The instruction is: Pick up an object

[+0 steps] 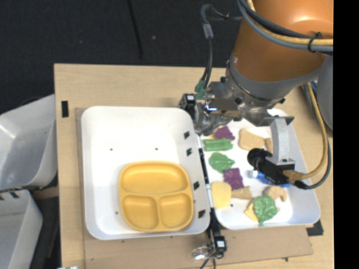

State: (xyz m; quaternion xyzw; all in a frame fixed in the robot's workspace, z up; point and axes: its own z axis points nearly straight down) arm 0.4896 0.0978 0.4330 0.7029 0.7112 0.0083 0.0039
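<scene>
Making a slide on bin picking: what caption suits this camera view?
KUKA arm over the right bin of small toy pieces; yellow divided tray in the left bin.

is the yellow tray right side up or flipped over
Right side up. The yellow divided tray lies flat in the left bin, its three hollow compartments facing up, one large above two small, with nothing in them.

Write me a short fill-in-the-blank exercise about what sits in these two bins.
1. The yellow divided tray lies in the ____ bin.
2. That tray has ____ compartments.
3. The small toy pieces, green, purple, tan and yellow, lie in the ____ bin.
4. The orange band on the arm hangs above the ____ bin.

Missing words: left; three; right; right
</scene>
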